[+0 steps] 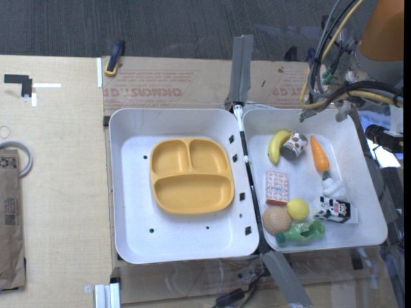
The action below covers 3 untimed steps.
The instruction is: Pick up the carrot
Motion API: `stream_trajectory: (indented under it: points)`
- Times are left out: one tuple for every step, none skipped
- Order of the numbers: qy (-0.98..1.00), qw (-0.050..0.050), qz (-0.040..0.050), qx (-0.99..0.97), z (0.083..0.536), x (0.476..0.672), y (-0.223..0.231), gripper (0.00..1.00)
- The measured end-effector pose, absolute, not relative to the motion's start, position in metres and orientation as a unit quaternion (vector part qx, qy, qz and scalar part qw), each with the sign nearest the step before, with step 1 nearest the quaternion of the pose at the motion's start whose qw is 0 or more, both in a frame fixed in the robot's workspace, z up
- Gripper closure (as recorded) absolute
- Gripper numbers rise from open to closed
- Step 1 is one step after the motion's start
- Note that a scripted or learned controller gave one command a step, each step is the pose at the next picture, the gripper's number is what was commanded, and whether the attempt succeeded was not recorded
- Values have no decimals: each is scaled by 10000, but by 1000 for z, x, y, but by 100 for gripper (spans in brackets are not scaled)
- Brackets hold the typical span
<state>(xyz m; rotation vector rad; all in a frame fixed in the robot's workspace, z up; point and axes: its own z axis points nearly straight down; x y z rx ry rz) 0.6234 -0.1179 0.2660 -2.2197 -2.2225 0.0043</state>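
On the bench the right bin (366, 172) holds the carrot (320, 154) at its one o'clock; you're pre-reach, I judge, gripper state untellable, so descend over it next.

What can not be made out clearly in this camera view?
- Arm: cut off by the top and right edges, with cables crossing in front.
- Carrot: its lower tip touches a white item, so its end is unclear.
- Small can: label too small to read.
- Black-and-white carton: print too small to read.
- Brown bag: cut off by the left edge.
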Motion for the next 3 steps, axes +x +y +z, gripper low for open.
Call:
stream_trajectory:
  points:
    - [-6872, 9, 17, -7264, 202, 536, -171, 0]
    - [-7238, 6, 11, -6901, 105, 569, -196, 0]
    - [-7229, -9, 10, -6909, 114, 570, -197, 100]
